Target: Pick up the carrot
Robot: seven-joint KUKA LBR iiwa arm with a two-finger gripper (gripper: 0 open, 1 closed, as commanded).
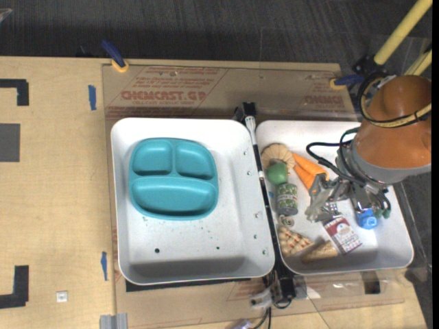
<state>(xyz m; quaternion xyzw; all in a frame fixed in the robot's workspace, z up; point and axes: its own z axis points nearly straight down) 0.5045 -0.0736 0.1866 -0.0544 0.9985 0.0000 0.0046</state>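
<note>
Carrot [308, 169] lies in the right bin [396, 252], toward that bin's far-left part, orange, tapering to a point aimed at the far edge. It rests on the bin floor, just beside a green ball [277, 173] and a small patterned can [286, 197]. Not lifted; the pick has not yet happened, by my reading.

End effector [330, 199] hangs low over the middle of the right bin, just right of the carrot's thick end. Metal parts are tangled together from this angle; cannot tell whether it is spread or pressed together, and nothing is visibly pinched. Grey arm with orange band [400, 125] enters over the bin's far-right corner.

What is left: close on the carrot and raise it clear. Clutter is tight, so a neighbour could get nudged.

Other items in the right bin: red-and-white card [345, 235], blue cap [368, 219], woven piece near the near-left corner. Left bin [130, 252] carries a teal divided plate [174, 177].

Worktop [48, 204] is pale wood with black tape marks and blue tape tabs; dark carpet beyond the far edge.
</note>
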